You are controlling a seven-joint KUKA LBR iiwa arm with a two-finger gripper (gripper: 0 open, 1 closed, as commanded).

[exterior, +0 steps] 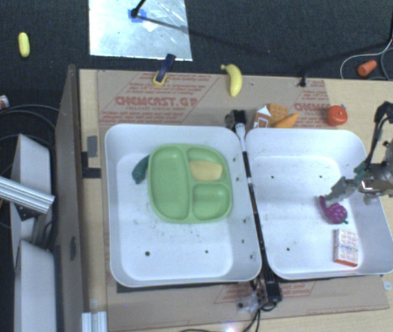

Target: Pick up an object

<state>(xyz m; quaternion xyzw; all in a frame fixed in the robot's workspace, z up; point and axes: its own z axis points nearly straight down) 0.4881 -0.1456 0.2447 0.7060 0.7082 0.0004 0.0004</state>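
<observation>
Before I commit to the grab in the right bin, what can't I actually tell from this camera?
- Gripper fingers: too small and blurred over the purple toy; contact unclear.
- Dark green item: partly hidden behind the green tray.
- Small box: label print too small to read.
- Arm: cut off by the right edge.

Under my grey pincer (333, 196) — a purple grape cluster (335, 213); beside it an orange-and-white box (346, 246); yonder, a green plate (188, 184) in its white bin (131, 254).

Purple grape bunch (335, 212) lies in right bin (300, 254).
</observation>
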